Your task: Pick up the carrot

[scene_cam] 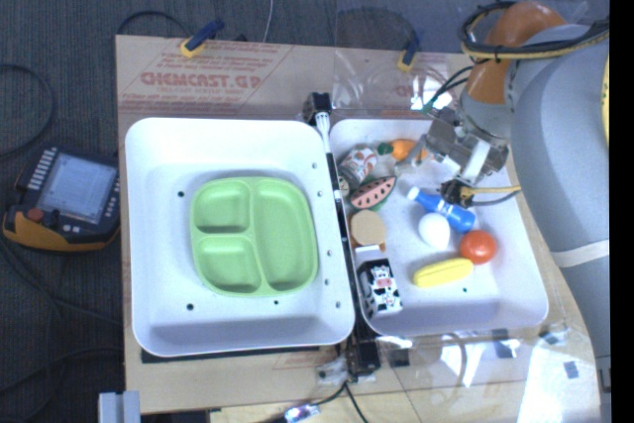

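Carrot [402,150] lies at the right bin's [515,297] twelve o'clock edge, beside a patterned ball [358,159]. Tool [448,163] hovers just at the carrot's three o'clock; whether it is apart or together cannot be told. Green tray [254,235] sits in the left bin [158,312].

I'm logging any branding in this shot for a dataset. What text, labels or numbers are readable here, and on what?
"CHEMCAST GP": red print on the brown board under the bins, seen upside-down and mirrored; reading uncertain.
Handheld pendant on the floor at left: screen content too small to read.
Black-and-white toy box in the right bin: markings too blurred to read.
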Action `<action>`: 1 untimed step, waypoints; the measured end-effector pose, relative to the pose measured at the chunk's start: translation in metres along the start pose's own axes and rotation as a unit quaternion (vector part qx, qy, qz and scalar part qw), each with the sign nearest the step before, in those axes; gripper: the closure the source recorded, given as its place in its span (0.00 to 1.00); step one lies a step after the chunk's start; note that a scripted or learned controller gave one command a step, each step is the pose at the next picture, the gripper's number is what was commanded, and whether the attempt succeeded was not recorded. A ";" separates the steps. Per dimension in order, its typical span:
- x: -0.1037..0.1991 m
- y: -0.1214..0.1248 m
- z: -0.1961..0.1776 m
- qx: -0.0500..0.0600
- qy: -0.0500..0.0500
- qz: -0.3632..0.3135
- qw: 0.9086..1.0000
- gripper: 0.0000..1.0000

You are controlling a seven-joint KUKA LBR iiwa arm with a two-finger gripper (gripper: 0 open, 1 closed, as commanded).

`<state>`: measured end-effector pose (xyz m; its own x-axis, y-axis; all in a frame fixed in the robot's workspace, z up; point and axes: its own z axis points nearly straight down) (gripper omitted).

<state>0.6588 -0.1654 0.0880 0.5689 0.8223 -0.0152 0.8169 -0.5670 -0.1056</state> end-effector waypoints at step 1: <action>-0.029 0.026 -0.003 -0.023 0.008 0.169 0.985 0.00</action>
<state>0.6638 -0.2039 0.0890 0.8103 0.5855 -0.0264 0.5837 -0.8103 -0.0522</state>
